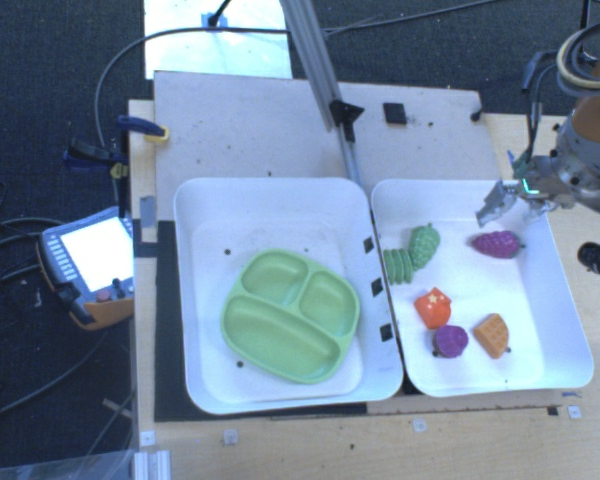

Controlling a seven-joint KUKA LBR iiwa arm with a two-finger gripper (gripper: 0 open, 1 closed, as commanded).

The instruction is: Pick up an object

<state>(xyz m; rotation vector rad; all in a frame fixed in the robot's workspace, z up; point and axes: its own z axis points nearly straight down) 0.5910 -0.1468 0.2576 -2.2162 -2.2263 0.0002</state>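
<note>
1. The gripper (pixel 502 206) hangs over the right bin (pixel 570 338) at its 1 o'clock corner; whether it is open or closed I cannot tell.
2. A purple grape bunch (pixel 497 244) lies just at the gripper's 6 o'clock (contact unclear).
3. Toward the bin's 9 o'clock side sit a green ridged piece (pixel 398 265) and a green bumpy piece (pixel 424 242).
4. At 6 o'clock cluster a red-orange piece (pixel 433 308), a small purple piece (pixel 450 341) and an orange wedge (pixel 492 335).
5. The left bin (pixel 205 218) holds a green divided tray (pixel 291 314).
</note>
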